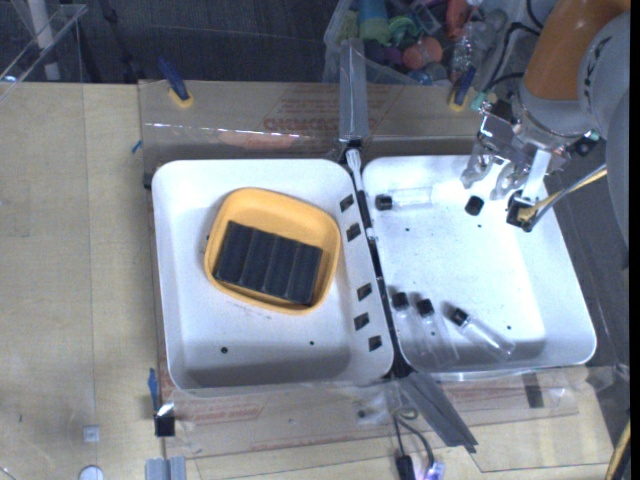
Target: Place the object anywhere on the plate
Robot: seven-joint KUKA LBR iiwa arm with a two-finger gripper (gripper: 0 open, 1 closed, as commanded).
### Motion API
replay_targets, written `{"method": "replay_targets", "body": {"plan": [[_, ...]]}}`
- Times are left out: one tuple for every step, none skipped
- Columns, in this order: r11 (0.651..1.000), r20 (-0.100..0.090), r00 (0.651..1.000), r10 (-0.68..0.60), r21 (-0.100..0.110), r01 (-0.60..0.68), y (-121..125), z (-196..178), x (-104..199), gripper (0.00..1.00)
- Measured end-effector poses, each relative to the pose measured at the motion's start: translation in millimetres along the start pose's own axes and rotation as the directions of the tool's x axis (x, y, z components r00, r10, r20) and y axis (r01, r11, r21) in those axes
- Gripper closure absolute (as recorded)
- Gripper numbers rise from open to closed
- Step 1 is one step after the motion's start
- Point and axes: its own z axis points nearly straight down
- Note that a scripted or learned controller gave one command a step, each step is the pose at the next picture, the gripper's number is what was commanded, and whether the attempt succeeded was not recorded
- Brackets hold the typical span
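Plate (222, 230), yellow with one dark ribbed slab (270, 263) lying on it, sits in the left bin (180, 358). The right bin (560, 338) holds four clear vials with black caps: one (408, 199) along the far wall, two small ones (413, 304) near the divider and one (478, 330) lying slantwise by the front. The gripper (500, 193) hangs over the far right corner with nothing seen between its fingers, their spread too hard to tell; the far vial, long axis across the bin, lies just left of it.

My arm (590, 38) is grey with an orange band. Both bins (250, 368) are white, the plate (225, 228) is yellow under a black ribbed block (270, 263), and the bench (70, 268) is pale wood.
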Motion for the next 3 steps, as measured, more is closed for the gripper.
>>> {"method": "replay_targets", "body": {"plan": [[0.976,-0.002,0.976,-0.219,0.0,0.219,-63.0,24.3,-35.5,1.0],[0.932,-0.002,0.932,-0.364,0.0,0.364,-86.9,11.1,-24.3,1.0],[0.87,0.0,0.87,-0.494,-0.005,0.494,-84.3,11.9,2.2,1.0]]}}
